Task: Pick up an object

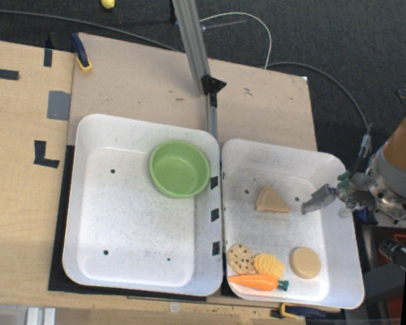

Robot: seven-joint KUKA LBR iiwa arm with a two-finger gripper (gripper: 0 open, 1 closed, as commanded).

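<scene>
While the arm runs off-frame, whether its jaws beside the wedge are parted is unclear.

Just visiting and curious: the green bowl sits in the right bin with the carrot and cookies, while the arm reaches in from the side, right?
Not quite. The green bowl sits in the left bin, alone. The carrot and cookies lie in the right bin, and the arm does reach in from the side. The camera view shows it.

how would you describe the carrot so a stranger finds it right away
Look in the right-hand white bin, along its near edge. The carrot lies there below two cookies; it alone is long, thin and orange, with a green tip.
</scene>
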